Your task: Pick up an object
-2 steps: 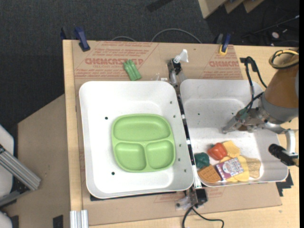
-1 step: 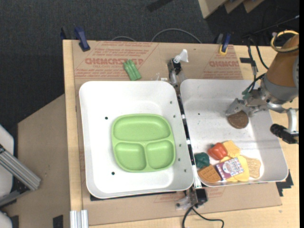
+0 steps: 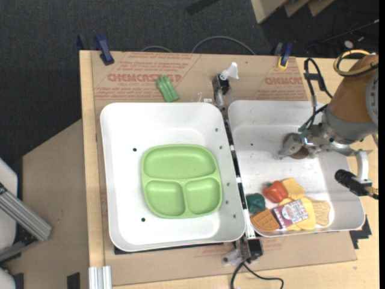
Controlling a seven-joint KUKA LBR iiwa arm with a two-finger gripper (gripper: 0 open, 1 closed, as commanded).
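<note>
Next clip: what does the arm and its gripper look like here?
The arm enters from the right: an orange band over a rounded grey wrist section, with black cables looping beside it. The gripper is a small grey and dark metal piece at its tip. A yellowish cable loop sits above the orange band.

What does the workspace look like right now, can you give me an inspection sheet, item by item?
Surface: bench with printed brown cardboard under two white bins; left bin, right bin.
Job's things: toy food heaped in the right bin's near corner, including a red piece, a yellow piece, a dark green piece and a labelled packet.
Clutter: green divided tray in the left bin; small green object on the cardboard behind it.
Hand: hand low over the right bin's middle, apart from the heap; nothing seen held.
Cables: black cables by the arm; thin wire loops at the far edge.
Surroundings: dark carpet; blue clamp at the back.
</note>
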